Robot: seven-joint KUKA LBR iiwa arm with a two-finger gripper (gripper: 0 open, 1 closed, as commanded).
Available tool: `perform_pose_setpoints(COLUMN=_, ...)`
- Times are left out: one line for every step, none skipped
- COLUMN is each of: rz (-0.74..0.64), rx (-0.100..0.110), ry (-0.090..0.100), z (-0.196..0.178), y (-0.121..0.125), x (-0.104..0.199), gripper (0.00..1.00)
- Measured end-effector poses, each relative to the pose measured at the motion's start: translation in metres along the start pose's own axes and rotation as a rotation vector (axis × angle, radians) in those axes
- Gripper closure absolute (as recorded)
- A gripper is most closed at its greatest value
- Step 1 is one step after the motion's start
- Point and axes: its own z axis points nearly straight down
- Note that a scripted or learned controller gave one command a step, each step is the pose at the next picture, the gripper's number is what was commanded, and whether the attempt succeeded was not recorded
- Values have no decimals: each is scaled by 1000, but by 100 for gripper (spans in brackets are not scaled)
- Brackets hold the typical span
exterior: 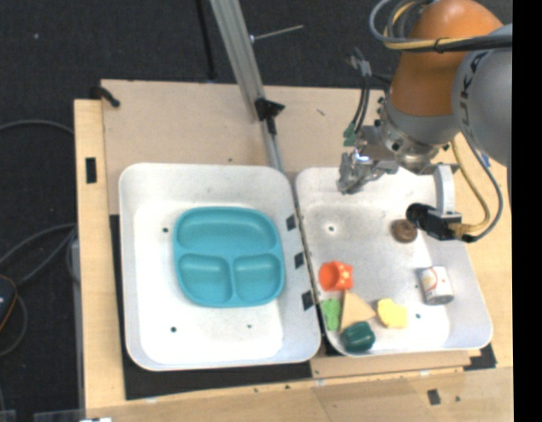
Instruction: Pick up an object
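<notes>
The grey arm with its orange band reaches in from the right, and its claw (352, 176) hangs over the far left corner of the right bin (363, 227), close to that bin's back rim; whether the claw is open or closed I cannot tell, since the small metal parts there blur together, and nothing can be seen held in it. The objects lie in the right bin, all well apart from the claw. An orange cup-like piece (336, 276) sits near the bin's left wall, and just in front of it, toward the near left corner, cluster a light green piece (331, 311), a tan wedge (356, 309) and a dark green rounded piece (358, 335), packed close together. A yellow lump (392, 313) lies just right of the wedge. Farther right a small white and silver can (435, 284) lies on its side. A small brown round piece (404, 230) rests near the middle right of the bin, beside a black cable fitting hanging from the arm. The left bin (148, 262) holds a teal divided plate (228, 255) with three compartments, lying flat. Both bins sit side by side on the tan table (174, 121).
</notes>
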Motion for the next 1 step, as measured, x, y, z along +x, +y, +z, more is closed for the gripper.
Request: perform_pose_setpoints(rz=1, rx=-1, ry=-1, z=8, y=-12, x=40, gripper=100)
